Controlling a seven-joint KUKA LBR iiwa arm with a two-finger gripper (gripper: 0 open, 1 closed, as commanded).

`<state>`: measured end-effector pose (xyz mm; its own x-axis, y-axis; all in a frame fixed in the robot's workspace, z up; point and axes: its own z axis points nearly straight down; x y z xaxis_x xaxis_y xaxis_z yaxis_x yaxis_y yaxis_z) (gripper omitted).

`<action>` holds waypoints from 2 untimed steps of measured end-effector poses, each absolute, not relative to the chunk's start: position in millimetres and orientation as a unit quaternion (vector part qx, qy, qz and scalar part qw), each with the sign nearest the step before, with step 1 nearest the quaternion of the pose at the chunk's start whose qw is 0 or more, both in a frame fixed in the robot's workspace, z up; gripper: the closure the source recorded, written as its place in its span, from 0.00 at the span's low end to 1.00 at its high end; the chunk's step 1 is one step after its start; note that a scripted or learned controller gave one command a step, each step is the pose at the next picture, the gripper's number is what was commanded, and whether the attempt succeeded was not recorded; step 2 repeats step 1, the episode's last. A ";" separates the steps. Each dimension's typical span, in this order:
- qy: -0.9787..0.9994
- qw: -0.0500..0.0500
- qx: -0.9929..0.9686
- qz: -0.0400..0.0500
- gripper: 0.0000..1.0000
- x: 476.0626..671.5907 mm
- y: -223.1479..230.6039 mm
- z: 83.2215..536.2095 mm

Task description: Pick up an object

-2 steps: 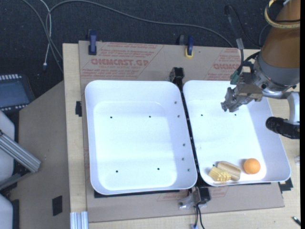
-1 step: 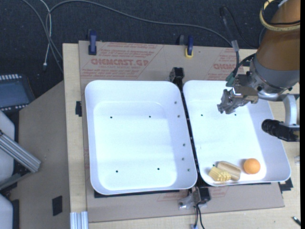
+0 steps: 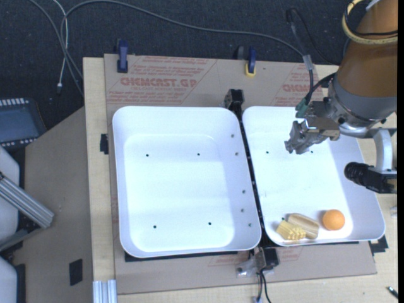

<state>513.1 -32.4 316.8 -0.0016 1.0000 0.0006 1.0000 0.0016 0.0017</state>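
Nothing is picked yet: the grey two-finger gripper [image 3: 302, 141], its state impossible to tell, hangs well apart from the small orange ball [image 3: 333, 219], beyond it.

two white bins [image 3: 183, 122], one orange ball [image 3: 333, 219], one corn cob [image 3: 291, 231], one bread roll [image 3: 303, 221].

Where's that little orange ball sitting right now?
The orange ball lies in the right bin, near its front edge, just right of the yellow corn piece.

Gripper [image 3: 302, 141] above right bin [image 3: 278, 188]; orange ball [image 3: 333, 219], yellow objects [image 3: 297, 227] at near edge.
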 end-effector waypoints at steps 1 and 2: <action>0.708 0.000 0.707 0.001 1.00 490.9 -20.3 327.3; 0.708 0.000 0.707 0.001 1.00 490.9 -20.3 327.3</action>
